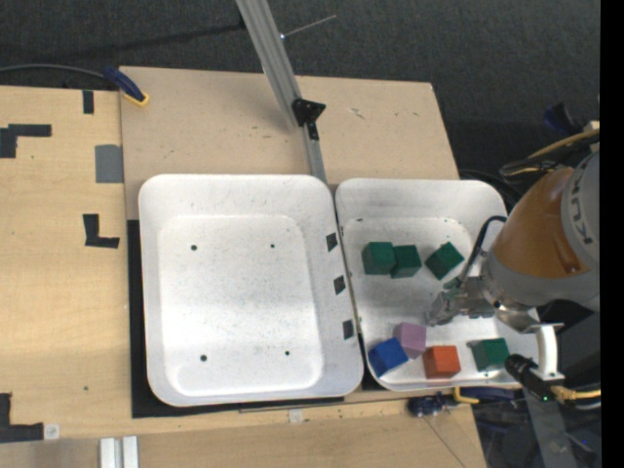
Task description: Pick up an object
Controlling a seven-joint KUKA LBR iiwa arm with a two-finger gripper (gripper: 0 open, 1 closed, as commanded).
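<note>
Even, fairly bright overhead light washes the white bins almost to glare, leaves soft shadows under their rims and beside the blocks, and the whole low-resolution picture is slightly soft and grainy.

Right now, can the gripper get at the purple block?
Probably yes. The gripper hangs in the right bin just up-right of the purple block, whose top is uncovered; the blue block and orange block crowd it.

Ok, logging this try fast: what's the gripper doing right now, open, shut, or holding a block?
Gripper: over the right bin, above the blocks; open or shut cannot be told, and no block is seen held.
</note>
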